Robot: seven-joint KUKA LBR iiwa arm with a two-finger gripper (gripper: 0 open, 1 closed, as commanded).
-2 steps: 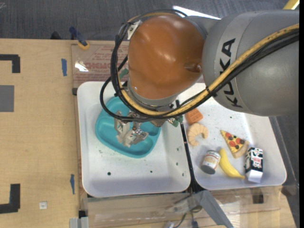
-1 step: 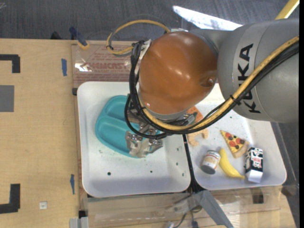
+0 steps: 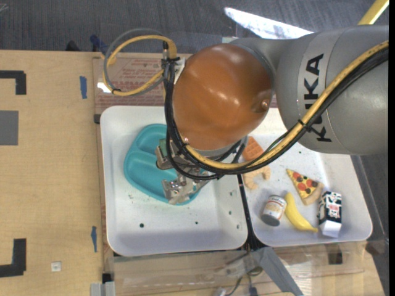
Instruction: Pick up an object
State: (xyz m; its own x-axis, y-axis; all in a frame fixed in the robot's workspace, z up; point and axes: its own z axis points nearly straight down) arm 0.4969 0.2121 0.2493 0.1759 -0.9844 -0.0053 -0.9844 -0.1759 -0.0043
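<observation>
While the arm reaches in from the right, we log the scene as follows.

Arm: the grey KUKA arm (image 3: pixel 333 85) crosses the right bin (image 3: pixel 355 227), and its orange band (image 3: pixel 219 97) hangs over the inner edge of the left bin (image 3: pixel 123 227). We judge this places the wrist squarely over the target.

Gripper: the gripper (image 3: pixel 179 190) is low in the left bin, right at the near edge of the teal tray (image 3: pixel 141 159). Its state we cannot tell; the wrist and cables (image 3: pixel 185 156) hide too much.

Target (our judgement): the teal tray, since it is what lies under the tool.

Tray position: flat on the left bin floor, toward the bin's centre and back, partly hidden under the orange band.

Tray axis: its long axis appears to run from the bin's back-left toward the front-right, ending near the gripper. We hold this loosely, as much of it is covered.

Why an edge approach: a shallow, wide tray likely offers only its rim to pinch.

Right bin contents: pizza slice toy (image 3: pixel 303 184), banana (image 3: pixel 297 216), small can (image 3: pixel 273 209) and milk carton (image 3: pixel 331 213), all well apart from the gripper.
</observation>
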